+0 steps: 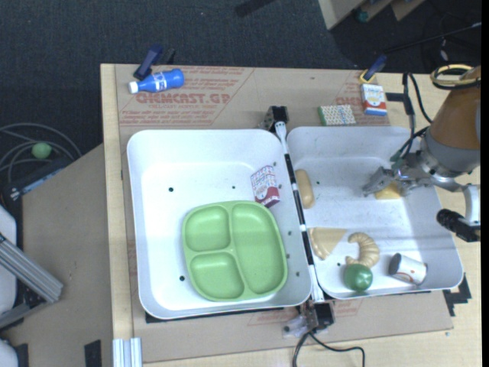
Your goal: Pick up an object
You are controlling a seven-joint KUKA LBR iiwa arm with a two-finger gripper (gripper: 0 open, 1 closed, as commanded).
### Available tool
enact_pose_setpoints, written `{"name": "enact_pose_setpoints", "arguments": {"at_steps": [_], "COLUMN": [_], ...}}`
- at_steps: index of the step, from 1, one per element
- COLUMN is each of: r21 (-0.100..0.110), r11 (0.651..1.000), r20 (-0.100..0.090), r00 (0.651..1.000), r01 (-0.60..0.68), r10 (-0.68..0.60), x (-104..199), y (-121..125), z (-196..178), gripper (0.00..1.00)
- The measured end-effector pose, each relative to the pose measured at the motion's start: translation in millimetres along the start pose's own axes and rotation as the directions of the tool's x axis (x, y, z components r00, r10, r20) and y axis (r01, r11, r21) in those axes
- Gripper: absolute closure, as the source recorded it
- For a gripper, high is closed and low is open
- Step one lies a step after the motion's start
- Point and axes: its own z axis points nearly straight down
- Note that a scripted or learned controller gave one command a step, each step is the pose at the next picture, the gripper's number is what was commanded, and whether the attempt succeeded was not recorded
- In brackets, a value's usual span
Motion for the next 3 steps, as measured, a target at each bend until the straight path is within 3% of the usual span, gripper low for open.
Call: {"name": "enact_pose_setpoints", "arguments": {"at_steps": [1, 2, 3], "r21": [-0.008, -0.004, -0.006], "r11": [1.000, 1.000, 1.000], "r20": [0.001, 0.004, 0.007], "r00": [1.000, 1.000, 1.000], "r01": [0.002, 0.000, 0.000], "r10": [-0.002, 0.000, 0.000], "x": [1, -1, -2], "y": [3, 1, 2], "z": [-15, -12, -23], "gripper": [1.00, 0.00, 1.00]}}
